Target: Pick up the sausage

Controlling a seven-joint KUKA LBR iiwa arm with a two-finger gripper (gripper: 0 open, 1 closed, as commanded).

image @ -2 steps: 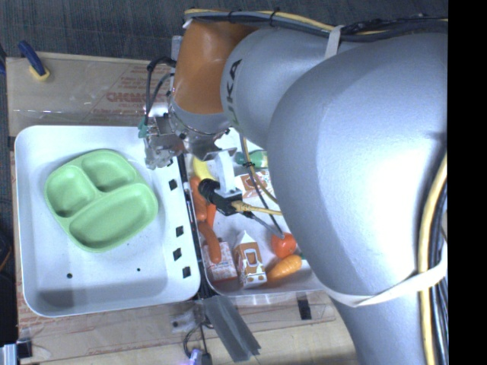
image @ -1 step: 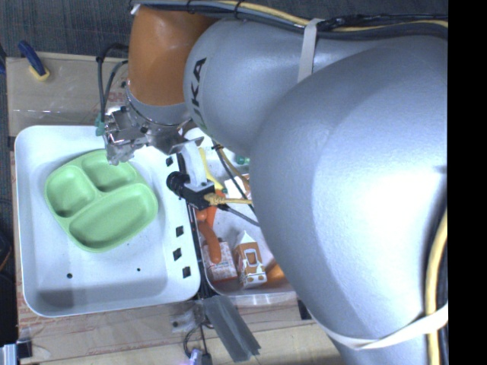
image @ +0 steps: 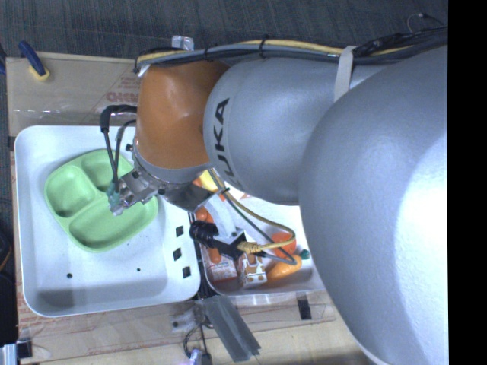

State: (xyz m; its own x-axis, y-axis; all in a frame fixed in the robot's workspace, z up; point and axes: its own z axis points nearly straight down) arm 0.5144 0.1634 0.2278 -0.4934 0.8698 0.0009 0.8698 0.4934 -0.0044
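So the big grey arm [image: 335, 128] with its orange band [image: 171, 120] comes in from the right and covers most of the shot, hanging over both white bins on the surface [image: 76, 74]. The claw [image: 122, 196] sits low over the left bin [image: 46, 280], right above the green divided plate [image: 80, 204], about where the plate's dividers meet. Honestly can't tell if it's clenched or released, the tip is small and blurry and the wrist hides most of it, and I can't make out anything in it. The plate has three compartments and lies in the upper left part of that bin, with bare white floor below it and a few small dark marks there. The right bin [image: 251, 291] is mostly hidden under the arm; what peeks out is a jumble of stuff: something orange like a carrot [image: 283, 268], a small box-like item [image: 253, 271] with a printed label, and reddish-brown bits near the bin's left edge. The sausage could be one of those reddish pieces [image: 204, 217], but I can't pick it out for sure. A black cable [image: 217, 242] with a yellow tie loops over that pile. Up at the top left corner of the surface there's a little blue and yellow tool [image: 32, 59].
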